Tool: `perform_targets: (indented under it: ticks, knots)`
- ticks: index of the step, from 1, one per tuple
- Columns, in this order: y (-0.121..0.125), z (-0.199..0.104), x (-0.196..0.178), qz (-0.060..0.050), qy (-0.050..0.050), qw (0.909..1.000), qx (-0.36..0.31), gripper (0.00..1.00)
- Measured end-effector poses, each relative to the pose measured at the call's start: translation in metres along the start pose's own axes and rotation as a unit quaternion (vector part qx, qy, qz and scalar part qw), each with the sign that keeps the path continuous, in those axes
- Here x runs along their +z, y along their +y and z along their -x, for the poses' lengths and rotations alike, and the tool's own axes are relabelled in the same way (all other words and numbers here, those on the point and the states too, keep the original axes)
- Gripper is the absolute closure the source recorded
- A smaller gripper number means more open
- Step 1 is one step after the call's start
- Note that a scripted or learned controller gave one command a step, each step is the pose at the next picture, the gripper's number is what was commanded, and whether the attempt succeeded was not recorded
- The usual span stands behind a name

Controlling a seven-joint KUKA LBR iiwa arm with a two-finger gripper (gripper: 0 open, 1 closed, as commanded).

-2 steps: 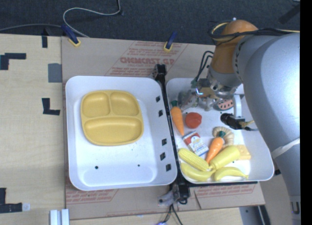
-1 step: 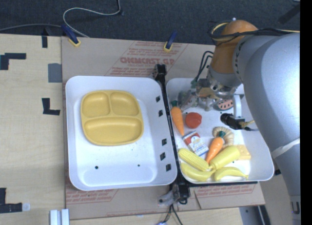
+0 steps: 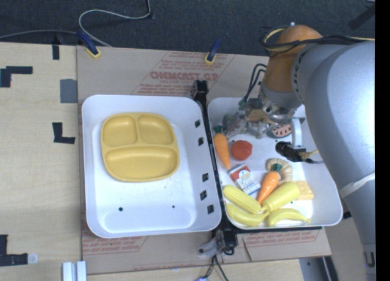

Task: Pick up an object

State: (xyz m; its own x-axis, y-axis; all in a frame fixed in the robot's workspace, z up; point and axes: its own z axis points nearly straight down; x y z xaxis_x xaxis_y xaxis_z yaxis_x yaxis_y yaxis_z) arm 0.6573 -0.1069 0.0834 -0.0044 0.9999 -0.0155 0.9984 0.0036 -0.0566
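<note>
One grey arm (image 3: 341, 103) bends down, its gripper (image 3: 253, 124) low in the right bin (image 3: 332, 197), grip state unclear.

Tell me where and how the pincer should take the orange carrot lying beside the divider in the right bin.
Grip the long orange carrot across its thick upper half, coming straight down from above. It lies flat, running along the right white bin's left wall, so the fingers should probably close across its width. The round red tomato sits close on its right, leaving little room for that finger.
</note>
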Motion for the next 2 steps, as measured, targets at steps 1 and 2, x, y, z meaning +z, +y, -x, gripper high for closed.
perform_targets:
  ticks: [1, 2]
  knots:
    - [-0.0011, -0.0002, 0.0001, 0.002, 0.0, 1.0, 0.0, 0.0]
    - [-0.0001, 0.0, 0.0002, 0.0, 0.0, 1.0, 0.0, 0.0]
